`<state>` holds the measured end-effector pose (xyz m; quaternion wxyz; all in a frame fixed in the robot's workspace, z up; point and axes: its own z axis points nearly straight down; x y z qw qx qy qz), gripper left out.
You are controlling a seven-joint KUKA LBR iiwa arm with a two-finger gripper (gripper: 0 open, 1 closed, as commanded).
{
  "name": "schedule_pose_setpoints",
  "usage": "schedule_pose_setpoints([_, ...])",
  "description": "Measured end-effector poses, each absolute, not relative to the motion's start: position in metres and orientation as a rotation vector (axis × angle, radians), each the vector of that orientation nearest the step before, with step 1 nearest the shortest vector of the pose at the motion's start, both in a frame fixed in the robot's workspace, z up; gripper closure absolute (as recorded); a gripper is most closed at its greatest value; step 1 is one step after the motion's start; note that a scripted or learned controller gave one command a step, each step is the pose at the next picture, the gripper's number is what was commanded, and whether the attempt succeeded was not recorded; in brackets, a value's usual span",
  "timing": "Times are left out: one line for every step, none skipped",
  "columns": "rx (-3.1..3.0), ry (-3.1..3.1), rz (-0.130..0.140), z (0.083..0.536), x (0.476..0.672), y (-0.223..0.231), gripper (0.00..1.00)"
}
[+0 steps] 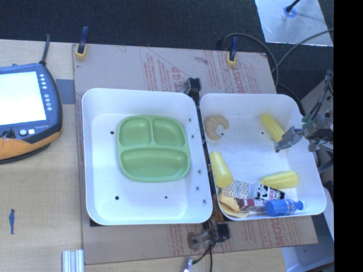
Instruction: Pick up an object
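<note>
a: how far along can the task be judged to be?

b: early, by the look of it. nothing is seen lifted. every object lies on the floor of the right bin (238, 103), and no object is seen between the fingers of the tool (290, 137).

a: where is the tool placed?

b: it is seen at the right side of the right bin, low over the floor, just below and right of the yellow corn cob (272, 127). whether the cob is touched cannot be told; a small gap seems to be left between them.

a: and how far is it opened?

b: that cannot be told. a grey, slanted shape is made out, but the fingertips are too small and blurred for spread or pressed together to be decided. nothing is shown pinched.

a: what else is offered for picking?

b: a croissant (215, 126) is seen near the top left of the right bin, a yellow piece (220, 169) by its left wall, another yellow piece (279, 179) lower right, and a blue bottle (283, 207) at the bottom edge beside a black and white carton (267, 193). the left bin (96, 152) is occupied by a green divided plate (153, 148).

a: so what is left?

b: the whole grasp and lift, it is judged. the corn cob is the nearest candidate.
</note>
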<state>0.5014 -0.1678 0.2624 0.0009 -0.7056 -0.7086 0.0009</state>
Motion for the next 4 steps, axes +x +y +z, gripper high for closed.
schedule_pose_setpoints([-2.212, -2.227, 0.008, 0.177, 0.584, -0.207, 0.0])
schedule_pose_setpoints([-2.212, -2.231, 0.007, 0.189, 0.585, -0.208, 1.0])
schedule_pose_setpoints([-2.217, -2.224, -0.001, 0.2, 0.645, -0.192, 1.0])
schedule_pose_setpoints([-2.216, -2.224, 0.001, 0.2, 0.644, -0.193, 0.0])
